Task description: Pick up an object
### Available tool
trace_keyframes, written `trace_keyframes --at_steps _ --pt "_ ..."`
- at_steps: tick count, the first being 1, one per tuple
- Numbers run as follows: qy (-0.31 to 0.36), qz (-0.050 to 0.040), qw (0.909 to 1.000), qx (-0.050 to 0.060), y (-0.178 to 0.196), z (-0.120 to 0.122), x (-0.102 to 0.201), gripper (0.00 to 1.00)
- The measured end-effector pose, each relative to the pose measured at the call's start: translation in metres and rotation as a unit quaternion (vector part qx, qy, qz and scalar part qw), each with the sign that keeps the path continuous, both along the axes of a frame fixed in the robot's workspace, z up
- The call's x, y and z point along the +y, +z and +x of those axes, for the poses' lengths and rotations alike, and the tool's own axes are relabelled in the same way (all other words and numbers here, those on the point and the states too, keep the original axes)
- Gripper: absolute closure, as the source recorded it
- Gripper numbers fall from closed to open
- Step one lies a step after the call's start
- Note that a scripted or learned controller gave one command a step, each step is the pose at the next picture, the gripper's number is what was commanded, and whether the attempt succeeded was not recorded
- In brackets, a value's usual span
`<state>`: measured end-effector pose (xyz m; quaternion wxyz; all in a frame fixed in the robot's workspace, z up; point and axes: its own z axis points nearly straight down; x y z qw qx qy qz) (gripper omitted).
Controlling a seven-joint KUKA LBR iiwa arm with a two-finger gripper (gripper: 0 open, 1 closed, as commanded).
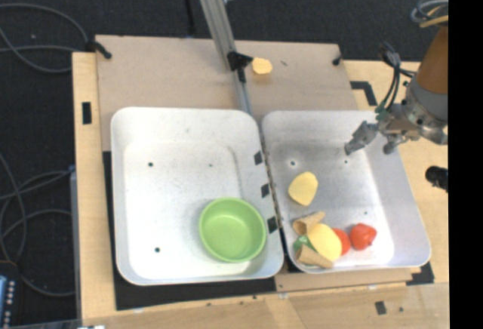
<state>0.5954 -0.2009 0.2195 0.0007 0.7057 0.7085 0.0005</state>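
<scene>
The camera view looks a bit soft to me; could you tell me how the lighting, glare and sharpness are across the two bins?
Camera view: lighting even and diffuse, shadows faint; mild glare whitens the left bin and right bin; the green bowl reads clearly; the gripper at the right is slightly blurred, so its fingers are hard to make out.

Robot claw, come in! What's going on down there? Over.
Two-finger gripper open, above right white bin, holding nothing. Flat yellow piece lies loose below-left. Nothing blocking it.

Both bins (189, 139) are white with faint dark speckling. The bowl (232, 229) is lime green. The flat piece (303, 189) and the lemon-like object (324, 241) are pale yellow, the tomato (363, 236) red, the cone (308, 224) tan. The bench (173, 71) is beige, and the small lump (262, 66) on it looks yellowish-orange.
</scene>
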Motion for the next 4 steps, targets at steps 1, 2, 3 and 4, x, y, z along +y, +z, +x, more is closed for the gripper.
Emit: trace_keyframes --at_steps 1,2,3,4 --pt "0.000 -0.0003 1.0000 0.000 0.000 0.000 0.000 0.00" --pt "-0.003 -0.0008 1.0000 0.003 -0.057 -0.010 -0.005 0.00" --pt "-0.001 -0.0012 1.0000 0.003 -0.106 -0.002 -0.005 0.00" --pt "-0.003 -0.0018 1.0000 0.001 -0.119 -0.002 -0.007 0.00"
